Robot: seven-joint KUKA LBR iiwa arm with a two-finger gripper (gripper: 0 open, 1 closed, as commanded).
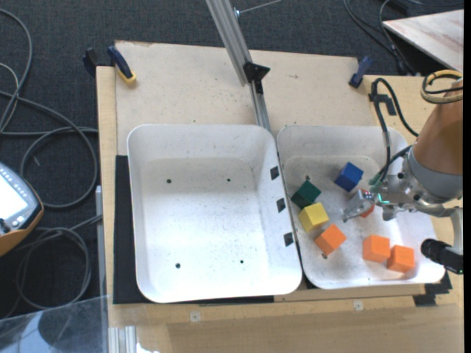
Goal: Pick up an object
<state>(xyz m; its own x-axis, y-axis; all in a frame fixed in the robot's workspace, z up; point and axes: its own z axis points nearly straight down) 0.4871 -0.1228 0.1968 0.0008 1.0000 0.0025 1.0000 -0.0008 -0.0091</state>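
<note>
The right bin [294, 144] holds several cubes. A blue cube [349, 176] lies near its middle. A dark green cube [305, 194] and a yellow cube [313, 216] sit close together to the left. An orange cube [330, 238] lies just below the yellow one. Two more orange cubes [376, 248] [401, 259] rest side by side near the front right corner. My gripper [360, 206] hangs over the bin's middle, below the blue cube and right of the yellow one, with no cube seen in it.
The left bin [140, 197] stands beside the right one, with a row of black clips [280, 204] along the shared wall. A metal pole [235, 35] slants up from behind the bins. Cables [383, 112] hang at the right by the arm.
</note>
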